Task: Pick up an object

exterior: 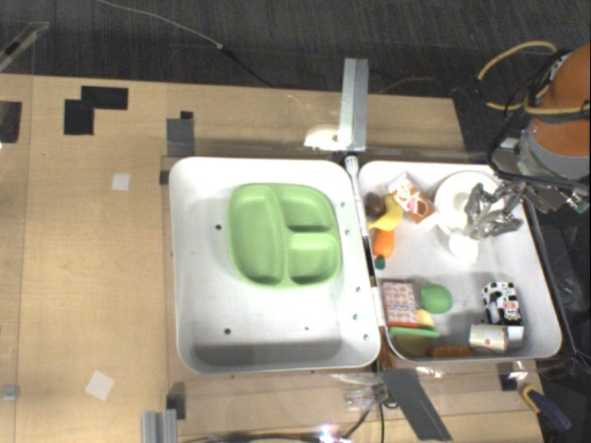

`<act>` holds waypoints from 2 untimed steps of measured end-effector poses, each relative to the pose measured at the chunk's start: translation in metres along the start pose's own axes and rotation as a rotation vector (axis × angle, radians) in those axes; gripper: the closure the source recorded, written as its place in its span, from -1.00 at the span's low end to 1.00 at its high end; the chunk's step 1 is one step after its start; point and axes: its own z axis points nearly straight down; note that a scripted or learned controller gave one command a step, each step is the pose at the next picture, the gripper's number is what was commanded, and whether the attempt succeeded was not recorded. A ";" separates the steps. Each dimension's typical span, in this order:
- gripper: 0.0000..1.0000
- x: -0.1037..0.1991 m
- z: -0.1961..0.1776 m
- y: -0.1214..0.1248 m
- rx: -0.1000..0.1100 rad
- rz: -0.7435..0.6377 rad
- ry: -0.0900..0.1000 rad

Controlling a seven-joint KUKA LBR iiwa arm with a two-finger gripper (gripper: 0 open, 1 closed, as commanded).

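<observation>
Two shallow white bins side by side on a wooden bench, split by a metal divider post. Left bin: one green divided tray, sitting just left of the divider and filling the middle of the floor. Right bin: a scatter of small things. Hard against the divider, a dark brown lump with a yellow piece, and just below it an orange carrot-like toy. Slightly right of those, a small orange-and-white carton. Further from the divider, a white bowl at the bin's far end, with a small white cup-like piece just below it. Nearer the camera, beside the divider, a red patterned box, a green ball touching its right side, and a flat green-and-yellow piece under both. Well right of the divider, a black-and-white spotted block and, just below it, a paper cup lying on its side.

Gripper low over the right bin, at the bowl's right rim, metal fingers pointing down-left. Fingers apparently slightly parted, with nothing visibly caught between them; hard to be sure at this size. Orange-banded wrist above, at the bin's far right corner.
</observation>
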 end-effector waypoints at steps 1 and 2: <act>1.00 0.001 0.015 -0.048 -0.002 -0.169 0.001; 1.00 -0.027 0.027 -0.075 0.003 -0.328 -0.001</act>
